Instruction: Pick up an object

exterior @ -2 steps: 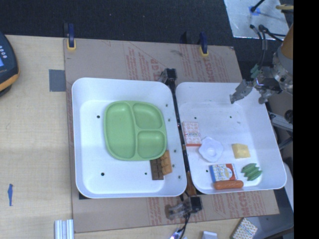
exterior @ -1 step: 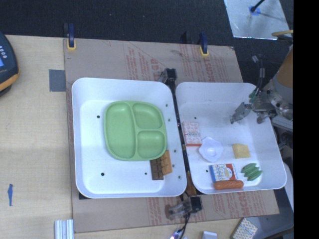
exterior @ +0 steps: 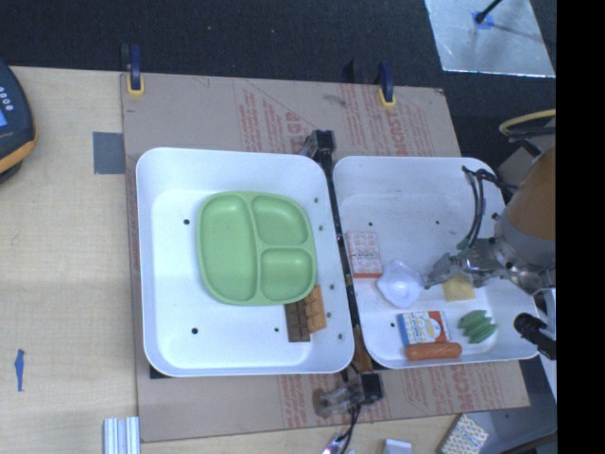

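the likeliest target is the pale yellow block (exterior: 459, 288) in the right bin (exterior: 406, 173), near that bin's right edge, since the gripper (exterior: 452, 270) sits low right at it, seemingly touching its upper left corner. whether the pincer is open, closed or gripping anything, i cannot tell; the wrist hides that.

risks, as i judge them: the block is small and low, so a closing pinch may slip off its corner or push it along the floor. the clear plastic cup (exterior: 400, 284) lies just beside it on the left and could get nudged or caught instead. the green pepper-like piece (exterior: 477, 325) lies near, toward the bin's front right corner.

count in the right bin: one yellow block, one clear cup, one green piece, one orange sausage-like piece (exterior: 433, 352) at the front edge, one small carton (exterior: 421, 328) touching it, one pink-printed packet (exterior: 363, 253) by the left wall.

left bin (exterior: 165, 253): one green divided plate (exterior: 256, 248) in the middle, one brown bar (exterior: 305, 316) at its front right.
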`<state>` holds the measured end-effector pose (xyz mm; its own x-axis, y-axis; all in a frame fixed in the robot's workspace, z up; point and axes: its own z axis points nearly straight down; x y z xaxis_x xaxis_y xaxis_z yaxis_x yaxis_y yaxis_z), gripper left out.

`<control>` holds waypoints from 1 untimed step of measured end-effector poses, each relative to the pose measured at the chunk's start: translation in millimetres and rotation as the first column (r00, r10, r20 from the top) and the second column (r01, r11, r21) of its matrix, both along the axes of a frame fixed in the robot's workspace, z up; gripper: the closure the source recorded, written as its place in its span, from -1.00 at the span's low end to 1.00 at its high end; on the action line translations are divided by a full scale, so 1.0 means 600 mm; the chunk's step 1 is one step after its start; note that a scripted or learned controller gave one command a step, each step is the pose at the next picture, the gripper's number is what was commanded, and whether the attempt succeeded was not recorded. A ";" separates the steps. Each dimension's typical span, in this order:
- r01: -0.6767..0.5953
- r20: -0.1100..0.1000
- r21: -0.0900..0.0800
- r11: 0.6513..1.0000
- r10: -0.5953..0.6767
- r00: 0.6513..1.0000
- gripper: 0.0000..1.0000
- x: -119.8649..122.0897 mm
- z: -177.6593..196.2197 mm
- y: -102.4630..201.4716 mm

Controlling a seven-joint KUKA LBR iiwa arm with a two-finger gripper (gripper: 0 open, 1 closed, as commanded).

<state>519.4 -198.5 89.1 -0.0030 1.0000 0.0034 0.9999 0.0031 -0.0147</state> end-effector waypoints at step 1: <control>-0.006 0.015 -0.005 1.000 0.006 1.000 1.00 0.011 0.030 -0.002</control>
